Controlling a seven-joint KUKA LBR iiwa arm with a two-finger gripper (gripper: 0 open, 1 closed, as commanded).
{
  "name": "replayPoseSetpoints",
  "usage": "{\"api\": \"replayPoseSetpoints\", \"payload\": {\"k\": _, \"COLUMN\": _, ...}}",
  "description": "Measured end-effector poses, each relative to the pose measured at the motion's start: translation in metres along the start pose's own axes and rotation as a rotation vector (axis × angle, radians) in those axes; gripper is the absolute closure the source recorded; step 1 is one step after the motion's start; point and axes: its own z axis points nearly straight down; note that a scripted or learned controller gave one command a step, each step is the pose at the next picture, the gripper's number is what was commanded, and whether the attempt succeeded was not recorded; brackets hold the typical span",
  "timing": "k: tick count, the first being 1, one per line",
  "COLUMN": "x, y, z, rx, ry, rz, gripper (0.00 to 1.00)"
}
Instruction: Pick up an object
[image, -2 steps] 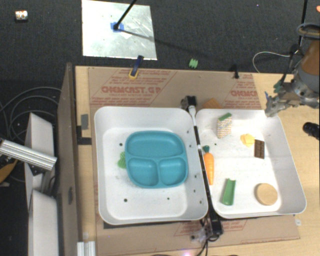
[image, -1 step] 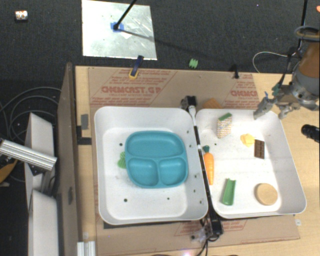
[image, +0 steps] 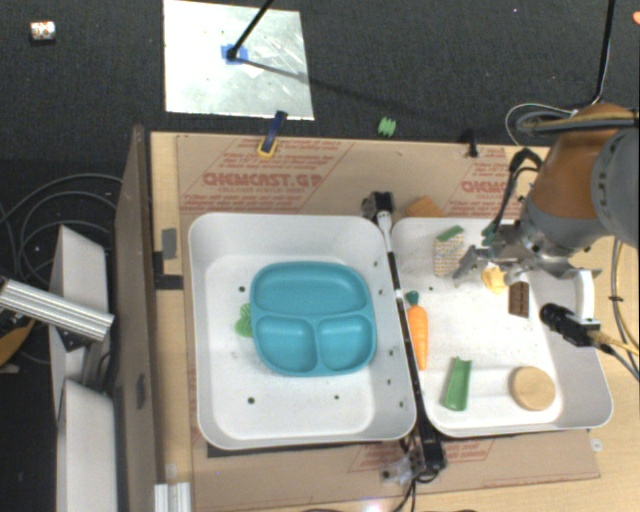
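Yellow object (image: 493, 279) lies under the claw (image: 487, 266) near the right bin's (image: 590, 400) far edge; grip state indeterminable. Approach phase: descend, then grasp.

A carrot (image: 418, 336) is lying lengthwise against the right bin's (image: 590, 395) left wall, down-left of my gripper (image: 488, 268). A green stick (image: 457, 384) is leaning below it, a tan disc (image: 532, 388) is resting lower right, and something small and yellow (image: 494, 279) is sitting just beside my gripper.
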Motion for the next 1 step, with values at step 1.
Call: {"api": "replayPoseSetpoints", "payload": {"k": 1, "x": 0.0225, "y": -0.0903, "z": 0.0325, "rx": 0.004, "ry": 0.0, "rz": 0.008, "gripper": 0.0}}
